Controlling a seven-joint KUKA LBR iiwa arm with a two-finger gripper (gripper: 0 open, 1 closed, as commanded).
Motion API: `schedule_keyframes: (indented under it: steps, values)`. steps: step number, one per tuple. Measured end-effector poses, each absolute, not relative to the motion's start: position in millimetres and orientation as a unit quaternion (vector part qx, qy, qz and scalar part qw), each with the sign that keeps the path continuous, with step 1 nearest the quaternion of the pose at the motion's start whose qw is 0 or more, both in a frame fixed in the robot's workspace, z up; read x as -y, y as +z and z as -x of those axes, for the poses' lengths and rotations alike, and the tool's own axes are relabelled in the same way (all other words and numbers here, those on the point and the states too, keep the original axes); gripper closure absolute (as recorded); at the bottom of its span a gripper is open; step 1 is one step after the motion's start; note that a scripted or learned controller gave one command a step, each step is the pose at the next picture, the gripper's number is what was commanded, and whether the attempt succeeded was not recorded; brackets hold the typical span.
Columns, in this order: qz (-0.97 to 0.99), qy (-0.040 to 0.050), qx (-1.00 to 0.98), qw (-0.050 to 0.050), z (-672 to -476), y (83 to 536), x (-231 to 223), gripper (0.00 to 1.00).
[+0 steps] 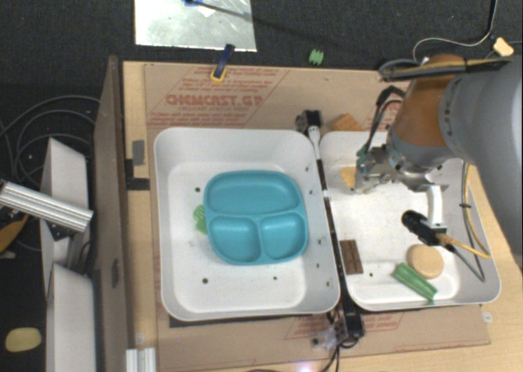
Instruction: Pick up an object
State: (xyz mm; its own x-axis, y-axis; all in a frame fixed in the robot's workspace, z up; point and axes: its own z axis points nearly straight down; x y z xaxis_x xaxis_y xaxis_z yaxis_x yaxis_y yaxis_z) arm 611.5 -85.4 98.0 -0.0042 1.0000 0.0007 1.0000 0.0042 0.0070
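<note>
Over the far left corner of the right bin [376, 235], we have the jaws hanging, and a small yellow piece [349, 176] lies just beside them, on the side toward that bin's left wall. It's too small to call its long axis. Released or clenched? We cannot tell from up here. Along the bin's near edge sit a tan disc [426, 261] and a green stick [415, 280], well apart from the jaws.
</note>
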Motion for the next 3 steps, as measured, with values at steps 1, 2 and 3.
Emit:
schedule_keyframes:
  steps: [1, 2, 3]
  values:
    - [-0.706, 0.0025, -0.709, 0.002, -611.3, 97.4, 85.4, 0.0]
    - [-0.706, 0.0015, -0.709, 0.002, -645.9, 84.4, 101.8, 0.0]
    - [-0.705, 0.0019, -0.709, 0.001, -659.7, 85.4, 83.4, 0.0]
